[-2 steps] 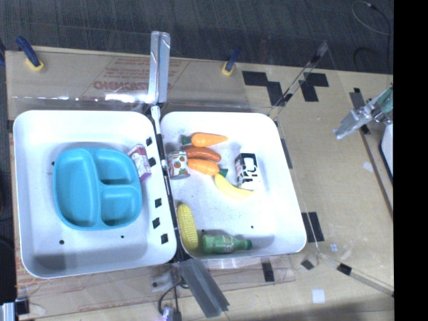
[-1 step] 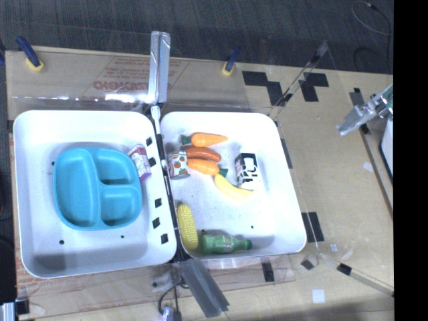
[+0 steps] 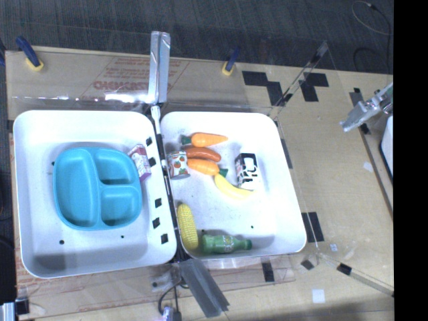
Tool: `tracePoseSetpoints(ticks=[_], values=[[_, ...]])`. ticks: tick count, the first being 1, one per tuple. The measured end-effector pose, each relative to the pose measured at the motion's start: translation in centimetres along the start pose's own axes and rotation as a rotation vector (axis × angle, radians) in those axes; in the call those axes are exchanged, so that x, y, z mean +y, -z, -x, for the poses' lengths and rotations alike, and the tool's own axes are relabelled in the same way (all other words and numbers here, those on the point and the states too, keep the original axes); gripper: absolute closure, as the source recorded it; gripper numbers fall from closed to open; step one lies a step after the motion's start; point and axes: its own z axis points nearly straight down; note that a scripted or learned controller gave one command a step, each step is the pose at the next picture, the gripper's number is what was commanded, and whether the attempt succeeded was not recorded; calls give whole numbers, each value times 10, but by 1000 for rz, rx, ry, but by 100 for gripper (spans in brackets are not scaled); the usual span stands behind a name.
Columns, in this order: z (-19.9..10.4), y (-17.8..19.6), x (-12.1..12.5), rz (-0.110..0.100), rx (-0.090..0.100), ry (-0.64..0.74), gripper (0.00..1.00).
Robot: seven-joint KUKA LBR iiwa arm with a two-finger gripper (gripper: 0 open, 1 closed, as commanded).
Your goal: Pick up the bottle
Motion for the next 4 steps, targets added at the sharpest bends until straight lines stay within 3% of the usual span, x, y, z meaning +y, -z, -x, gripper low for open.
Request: tracePoseSetpoints(ticks=[3,4], values=[[0,34,3,5,-8,14,100],[-9,-44,8,-2,12,390,100]])
